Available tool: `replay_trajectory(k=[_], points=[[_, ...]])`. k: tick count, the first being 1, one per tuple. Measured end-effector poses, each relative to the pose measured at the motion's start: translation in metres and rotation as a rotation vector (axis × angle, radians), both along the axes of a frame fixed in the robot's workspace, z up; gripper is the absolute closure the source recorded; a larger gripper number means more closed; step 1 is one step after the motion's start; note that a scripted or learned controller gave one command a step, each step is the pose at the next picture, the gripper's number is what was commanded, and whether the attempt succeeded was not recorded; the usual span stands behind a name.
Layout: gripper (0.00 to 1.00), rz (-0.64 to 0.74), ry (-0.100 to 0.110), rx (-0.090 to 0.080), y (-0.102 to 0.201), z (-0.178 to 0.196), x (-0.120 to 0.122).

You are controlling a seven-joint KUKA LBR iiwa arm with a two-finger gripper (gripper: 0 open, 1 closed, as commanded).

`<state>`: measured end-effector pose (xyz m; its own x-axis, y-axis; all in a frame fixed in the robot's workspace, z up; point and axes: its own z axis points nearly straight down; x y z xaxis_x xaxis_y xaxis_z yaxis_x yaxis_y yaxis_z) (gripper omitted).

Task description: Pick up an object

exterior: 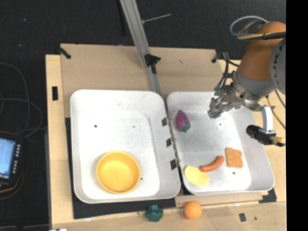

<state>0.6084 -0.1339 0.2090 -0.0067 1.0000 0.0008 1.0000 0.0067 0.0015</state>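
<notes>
Purple lumpy toy (182, 121), round yellow bowl (118, 172)

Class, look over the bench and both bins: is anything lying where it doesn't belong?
Yes. An orange ball and a small green object lie on the bench in front of the bins, outside both. The other items lie inside the bins.
</notes>
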Motion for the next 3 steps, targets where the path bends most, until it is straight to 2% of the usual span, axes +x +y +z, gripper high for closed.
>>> replay_trajectory(k=[1, 3], points=[[1.00, 0.001, -0.001, 0.000, 0.053, -0.002, 0.020], [1.00, 0.000, 0.000, 0.001, 0.154, -0.002, 0.042]])
